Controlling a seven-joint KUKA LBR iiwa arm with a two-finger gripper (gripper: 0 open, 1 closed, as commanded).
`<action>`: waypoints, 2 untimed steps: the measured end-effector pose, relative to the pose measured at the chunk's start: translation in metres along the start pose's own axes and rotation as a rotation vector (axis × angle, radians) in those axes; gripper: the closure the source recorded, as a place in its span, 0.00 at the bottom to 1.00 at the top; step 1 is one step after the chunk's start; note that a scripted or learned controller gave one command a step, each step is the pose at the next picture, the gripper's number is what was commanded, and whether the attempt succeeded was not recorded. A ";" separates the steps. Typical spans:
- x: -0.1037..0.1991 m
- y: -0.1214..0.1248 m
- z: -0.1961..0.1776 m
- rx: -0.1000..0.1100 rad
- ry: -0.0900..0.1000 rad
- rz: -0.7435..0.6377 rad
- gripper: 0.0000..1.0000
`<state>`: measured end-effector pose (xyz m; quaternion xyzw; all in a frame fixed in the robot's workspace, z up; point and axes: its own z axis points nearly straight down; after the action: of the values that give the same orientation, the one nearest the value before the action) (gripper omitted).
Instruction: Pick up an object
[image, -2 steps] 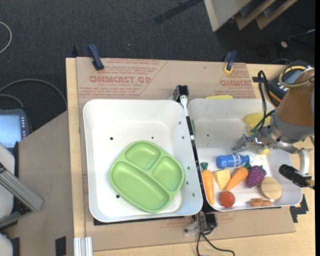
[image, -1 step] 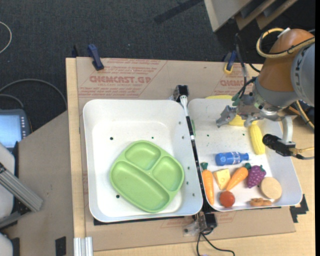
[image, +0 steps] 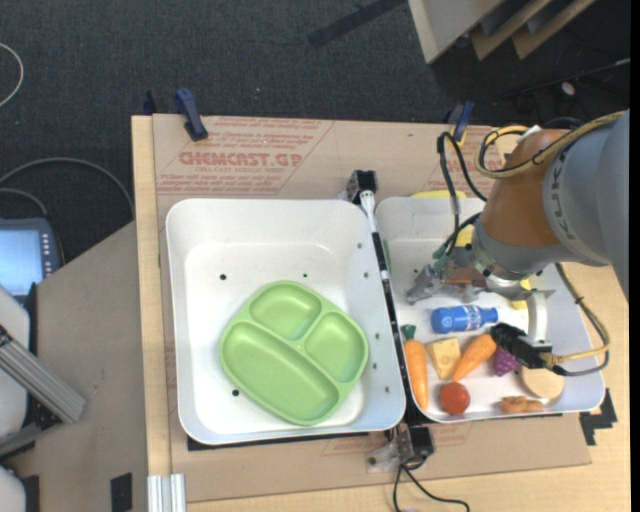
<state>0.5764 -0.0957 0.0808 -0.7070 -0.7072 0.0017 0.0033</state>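
My gripper (image: 422, 287) reaches down into the right bin (image: 400, 222), low over its left middle part, with the grey arm and orange band (image: 520, 200) behind it. Just below it lies a blue bottle (image: 462, 319) on its side. Toward the bin's front lie an orange carrot (image: 417, 372), a second carrot (image: 475, 355), a yellow cheese wedge (image: 445, 357), a red tomato (image: 454, 398) and a purple grape bunch (image: 505, 360). I see nothing clearly held in the gripper.
The left bin (image: 190, 300) holds a green divided plate (image: 292, 350). A pale round piece (image: 543, 383) and a small brown item (image: 520, 404) sit at the right bin's front right. Black and yellow cables (image: 450, 180) loop above the wrist.
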 end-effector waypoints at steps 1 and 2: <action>-0.022 -0.024 -0.004 -0.003 -0.001 0.003 0.00; -0.021 -0.023 -0.014 -0.008 -0.002 0.002 1.00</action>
<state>0.5538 -0.1170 0.0948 -0.7076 -0.7066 -0.0004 -0.0002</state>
